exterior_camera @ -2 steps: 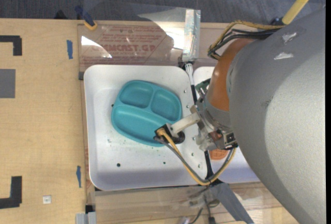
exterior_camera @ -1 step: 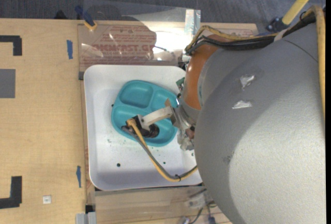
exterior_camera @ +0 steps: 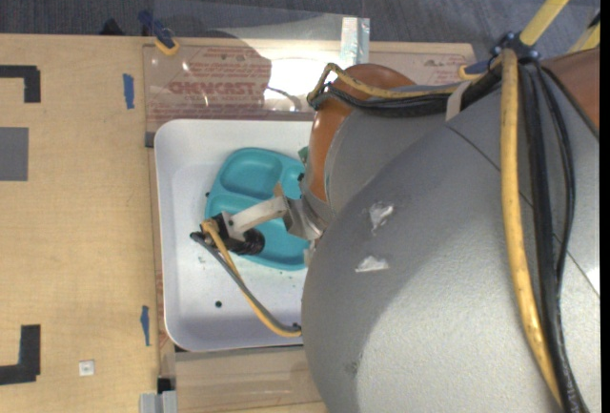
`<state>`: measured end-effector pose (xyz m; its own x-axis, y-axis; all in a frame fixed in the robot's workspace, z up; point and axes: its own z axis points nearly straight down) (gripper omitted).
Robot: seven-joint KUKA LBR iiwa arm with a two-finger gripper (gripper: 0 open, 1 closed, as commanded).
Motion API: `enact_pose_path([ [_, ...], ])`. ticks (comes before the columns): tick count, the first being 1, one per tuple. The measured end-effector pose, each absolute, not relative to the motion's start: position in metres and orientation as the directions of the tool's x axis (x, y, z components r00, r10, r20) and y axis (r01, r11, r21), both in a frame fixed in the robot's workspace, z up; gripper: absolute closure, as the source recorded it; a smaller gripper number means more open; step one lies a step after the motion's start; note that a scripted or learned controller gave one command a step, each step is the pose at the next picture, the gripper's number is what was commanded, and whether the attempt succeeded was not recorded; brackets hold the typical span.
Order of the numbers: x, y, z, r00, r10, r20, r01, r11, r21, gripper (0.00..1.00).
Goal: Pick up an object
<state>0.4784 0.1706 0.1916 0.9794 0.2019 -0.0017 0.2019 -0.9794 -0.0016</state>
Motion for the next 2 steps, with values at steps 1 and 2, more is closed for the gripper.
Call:
enact_pose_path([
  [1, 0.478, 0.227, 0.19, 0.979, 0.203, -0.001, 0.203, -0.979, -0.002, 1.0],
  [2, 0.48, 0.225, 0.297, 0.98, 0.199, 0.008, 0.199, -0.98, -0.003, 1.0],
])
